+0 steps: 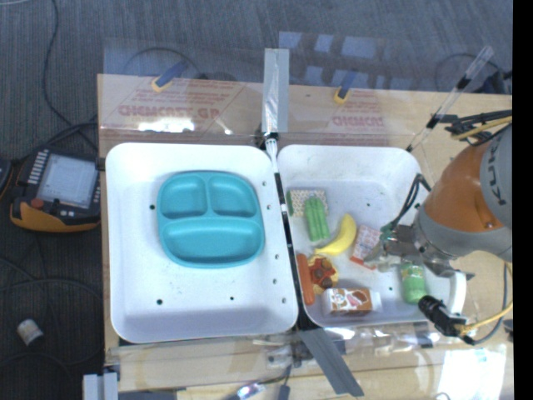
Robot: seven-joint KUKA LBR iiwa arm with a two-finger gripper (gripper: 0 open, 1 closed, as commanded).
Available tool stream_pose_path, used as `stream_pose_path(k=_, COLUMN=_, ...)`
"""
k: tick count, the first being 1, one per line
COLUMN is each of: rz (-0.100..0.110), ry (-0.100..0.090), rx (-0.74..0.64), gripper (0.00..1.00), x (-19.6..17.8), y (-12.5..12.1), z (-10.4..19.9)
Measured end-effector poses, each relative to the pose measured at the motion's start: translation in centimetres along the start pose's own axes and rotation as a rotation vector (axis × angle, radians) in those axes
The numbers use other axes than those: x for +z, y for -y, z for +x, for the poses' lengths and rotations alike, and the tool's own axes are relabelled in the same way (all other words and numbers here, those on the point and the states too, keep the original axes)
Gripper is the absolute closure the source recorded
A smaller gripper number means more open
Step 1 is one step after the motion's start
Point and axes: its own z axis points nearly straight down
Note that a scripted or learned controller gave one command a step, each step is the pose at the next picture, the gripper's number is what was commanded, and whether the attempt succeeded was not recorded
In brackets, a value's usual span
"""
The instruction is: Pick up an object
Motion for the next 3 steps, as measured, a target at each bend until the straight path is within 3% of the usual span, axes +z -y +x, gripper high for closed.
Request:
stream_pose_path(k=1, rz=0.022, ry=0.003, rx=0.195, gripper=1.00, x=-11.1, y=0.4, z=0.3)
stream_pose_path(k=2, rz=0.021, ry=-0.001, rx=-0.178, gripper=1.00, x=-12.8, y=-0.1, z=-2.7)
stream_pose_path(k=3, rz=0.024, ry=0.000, rx=0.232, gripper=1.00, x=-11.1, y=0.8, z=2.6)
